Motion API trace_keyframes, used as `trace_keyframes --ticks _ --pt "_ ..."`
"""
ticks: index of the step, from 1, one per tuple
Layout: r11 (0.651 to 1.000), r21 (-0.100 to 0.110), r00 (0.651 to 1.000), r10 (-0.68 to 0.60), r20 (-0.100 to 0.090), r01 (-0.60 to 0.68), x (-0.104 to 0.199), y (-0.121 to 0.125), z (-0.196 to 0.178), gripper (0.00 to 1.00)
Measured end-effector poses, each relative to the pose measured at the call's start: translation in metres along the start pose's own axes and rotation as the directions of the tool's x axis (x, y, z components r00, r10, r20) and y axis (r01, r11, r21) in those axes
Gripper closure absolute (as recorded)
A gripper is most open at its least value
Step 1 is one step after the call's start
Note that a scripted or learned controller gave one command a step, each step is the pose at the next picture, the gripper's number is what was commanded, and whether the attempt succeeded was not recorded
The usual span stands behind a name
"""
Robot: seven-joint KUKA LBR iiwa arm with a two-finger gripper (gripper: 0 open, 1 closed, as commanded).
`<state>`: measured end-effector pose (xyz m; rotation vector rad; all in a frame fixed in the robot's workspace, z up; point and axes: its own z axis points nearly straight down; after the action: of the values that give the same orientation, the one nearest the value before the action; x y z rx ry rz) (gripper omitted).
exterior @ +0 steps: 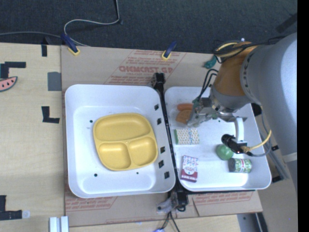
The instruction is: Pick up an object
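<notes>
Camera view has my gripper (pixel 195 116) down by the orange food piece (pixel 183 114), can't tell its state, so I'd center over it before lifting.

The brown cardboard sheet (pixel 140 69) under the two bins carries red print; on its far strip, the word "CHEMCAST" can be made out, with more letters after it too blurred to read. Red lettering also runs along its near edge, unreadable. The small red packet (pixel 189 168) in the right bin bears print too small to read.
</notes>
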<state>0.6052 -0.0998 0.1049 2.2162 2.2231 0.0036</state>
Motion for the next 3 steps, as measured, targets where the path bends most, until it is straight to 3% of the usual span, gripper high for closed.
trace_keyframes --ticks 1,2,3 --pt "1.000 0.000 1.000 0.000 0.000 0.000 0.0000 -0.0001 0.0001 0.00" --pt "1.000 0.001 1.000 -0.001 -0.001 0.001 0.0006 -0.0001 -0.0091 1.00" --pt "1.000 0.001 1.000 -0.001 -0.001 0.001 0.0006 -0.0002 -0.0090 0.00"
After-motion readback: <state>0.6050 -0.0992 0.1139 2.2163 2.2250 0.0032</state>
